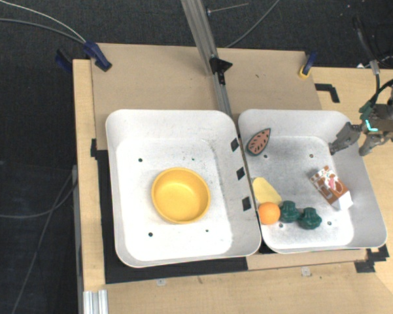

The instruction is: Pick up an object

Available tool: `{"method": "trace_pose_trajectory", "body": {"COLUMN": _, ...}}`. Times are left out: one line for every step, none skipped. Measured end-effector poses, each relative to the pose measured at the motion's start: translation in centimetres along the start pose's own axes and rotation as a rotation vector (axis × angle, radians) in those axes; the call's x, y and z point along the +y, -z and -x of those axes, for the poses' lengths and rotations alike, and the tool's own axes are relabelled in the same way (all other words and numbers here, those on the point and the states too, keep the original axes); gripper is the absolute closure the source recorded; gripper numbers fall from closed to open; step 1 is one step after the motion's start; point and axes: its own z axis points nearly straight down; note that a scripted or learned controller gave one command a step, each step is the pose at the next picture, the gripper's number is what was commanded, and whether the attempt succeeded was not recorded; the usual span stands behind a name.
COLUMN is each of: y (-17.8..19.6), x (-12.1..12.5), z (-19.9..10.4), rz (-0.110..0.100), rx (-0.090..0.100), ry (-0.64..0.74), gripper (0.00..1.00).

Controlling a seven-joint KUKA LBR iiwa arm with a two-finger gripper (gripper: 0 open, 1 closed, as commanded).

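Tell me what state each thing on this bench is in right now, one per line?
Yellow bowl: upright, alone in the left bin.
Leaf-shaped piece: lying on the right bin rim.
Orange ball: resting against the yellow wedge.
Green toy: lying flat beside the ball.
Snack packet: lying flat, untouched.
End effector: open, over the right bin's edge, holding nothing.

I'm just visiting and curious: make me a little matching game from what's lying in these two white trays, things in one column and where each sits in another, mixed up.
Things:
1. yellow bowl
2. orange ball
3. leaf-shaped piece
4. small printed packet

Places:
A. right bin, upper left corner
B. left bin, near the middle
C. right bin, toward the right wall
D. right bin, lower left, beside the green toy

Pairs: 1-B, 2-D, 3-A, 4-C
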Motion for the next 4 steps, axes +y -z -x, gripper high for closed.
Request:
{"method": "trace_pose_trajectory", "body": {"y": 0.3, "x": 0.1, "z": 0.0, "rz": 0.006, "rx": -0.001, "ry": 0.001, "gripper": 0.00}}
{"method": "trace_pose_trajectory", "body": {"y": -6.1, "x": 0.2, "z": 0.1, "rz": -0.003, "rx": 0.001, "ry": 0.000, "gripper": 0.00}}
{"method": "trace_pose_trajectory", "body": {"y": -12.5, "x": -0.5, "z": 0.4, "rz": -0.006, "rx": 0.002, "ry": 0.000, "gripper": 0.00}}
{"method": "trace_pose_trajectory", "body": {"y": -16.4, "x": -0.9, "z": 0.3, "rz": 0.014, "rx": -0.005, "ry": -0.002, "gripper": 0.00}}
